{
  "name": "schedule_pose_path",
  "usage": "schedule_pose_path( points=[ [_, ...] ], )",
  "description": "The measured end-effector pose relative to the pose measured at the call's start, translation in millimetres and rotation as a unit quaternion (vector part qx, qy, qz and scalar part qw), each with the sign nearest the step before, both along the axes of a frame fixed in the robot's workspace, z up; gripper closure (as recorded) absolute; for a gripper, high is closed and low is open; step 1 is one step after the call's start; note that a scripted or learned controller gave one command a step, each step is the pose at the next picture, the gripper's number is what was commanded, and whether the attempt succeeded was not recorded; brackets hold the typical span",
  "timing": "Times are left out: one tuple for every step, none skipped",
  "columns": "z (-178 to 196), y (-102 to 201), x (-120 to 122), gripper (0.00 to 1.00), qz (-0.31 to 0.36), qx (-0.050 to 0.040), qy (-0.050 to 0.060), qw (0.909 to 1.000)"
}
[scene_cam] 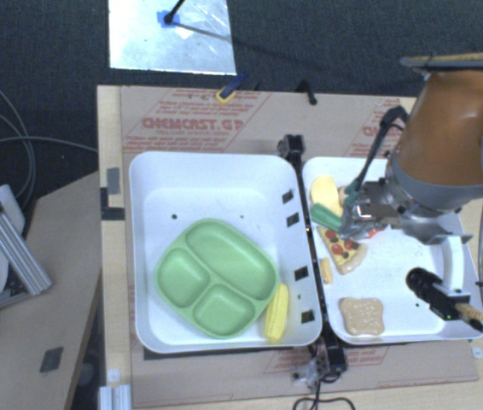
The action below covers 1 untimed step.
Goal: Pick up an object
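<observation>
The left bin (224, 165) holds a green divided plate (216, 276) and a corn cob (276, 311). In the right bin (395, 319), the tool (357, 214) sits at the left wall, directly over a pizza slice (344, 250) whose long axis runs toward the near edge. Tool opening cannot be determined.

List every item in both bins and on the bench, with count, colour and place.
Divided plate: one, green, left bin.
Corn cob: one, yellow, left bin, beside the plate.
Banana: one, yellow, right bin, top left.
Pizza slice: one, tan with red dots, right bin.
Toast: one, tan, right bin, front.
Bins: two, white, side by side.
Gripper: one, grey, over the right bin by the banana.
</observation>
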<state>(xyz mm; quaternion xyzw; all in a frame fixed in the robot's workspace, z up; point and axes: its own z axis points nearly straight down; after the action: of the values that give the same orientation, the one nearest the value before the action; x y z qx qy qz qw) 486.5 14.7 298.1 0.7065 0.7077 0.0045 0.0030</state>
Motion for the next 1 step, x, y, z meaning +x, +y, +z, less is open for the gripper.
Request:
schedule_pose_path(
  points=[
    [25.3, 39.7, 24.5, 1.0, 0.003, -0.0001, 0.003, 1.0]
  ],
)
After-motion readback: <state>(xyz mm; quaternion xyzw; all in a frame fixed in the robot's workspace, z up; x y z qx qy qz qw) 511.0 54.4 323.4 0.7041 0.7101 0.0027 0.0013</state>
